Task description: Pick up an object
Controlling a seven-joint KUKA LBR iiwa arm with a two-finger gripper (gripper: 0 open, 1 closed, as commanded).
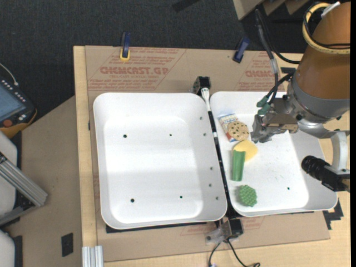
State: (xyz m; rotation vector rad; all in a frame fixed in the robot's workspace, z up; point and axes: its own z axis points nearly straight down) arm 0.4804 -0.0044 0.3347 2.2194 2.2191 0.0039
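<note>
The robot's grey metal hand (261,133) hangs low in the right white bin (289,196), just above the round yellow piece (247,149); whether it is open or closed, I cannot tell. Beside the yellow piece lie a green stick (238,165), a bumpy green ball (247,195) and a spotted cookie packet (234,127)

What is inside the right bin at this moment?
The right bin holds a cookie packet, a yellow piece, a green stick and a green knobbly ball. The gripper and arm cover its upper right part.
</note>
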